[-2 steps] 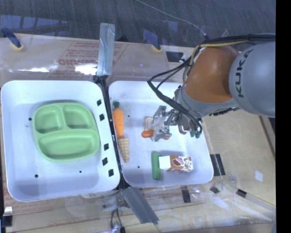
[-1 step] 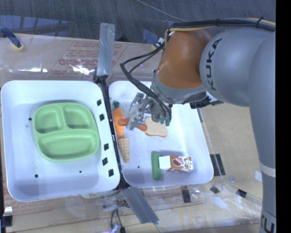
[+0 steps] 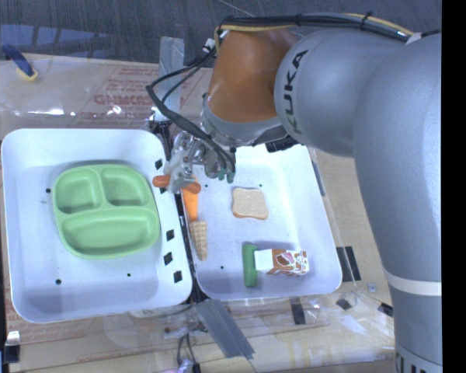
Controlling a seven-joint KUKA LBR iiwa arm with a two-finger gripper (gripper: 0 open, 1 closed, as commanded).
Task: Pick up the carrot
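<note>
The carrot (image 3: 190, 203) is a short orange piece lying near the left wall of the right bin (image 3: 314, 231), pointing toward the front. My gripper (image 3: 186, 174) hangs directly over the carrot's far end, low and close to it, with the grey arm and its orange band behind. The gripper body hides the carrot's upper end. A small orange bit (image 3: 161, 181) shows just left of the gripper, over the edge between the two bins; I cannot tell whether it belongs to the carrot.
A tan waffle cone (image 3: 199, 239) lies just in front of the carrot. A toast slice (image 3: 250, 203) and a green-capped brown carton (image 3: 276, 263) share the right bin. A green divided plate (image 3: 105, 208) sits in the left bin (image 3: 23, 286).
</note>
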